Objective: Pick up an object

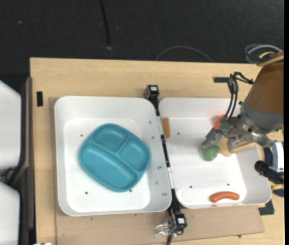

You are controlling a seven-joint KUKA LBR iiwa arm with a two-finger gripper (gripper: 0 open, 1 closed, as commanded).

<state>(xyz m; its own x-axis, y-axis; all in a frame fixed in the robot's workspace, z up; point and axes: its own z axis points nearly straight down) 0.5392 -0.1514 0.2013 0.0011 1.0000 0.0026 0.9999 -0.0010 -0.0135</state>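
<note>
hovering low in the right bin point(185, 198), claw point(216, 141) spread or pinched impossible to tell; green object point(210, 152) lying just below it, possibly risking rolling aside if nudged off-centre.
</note>
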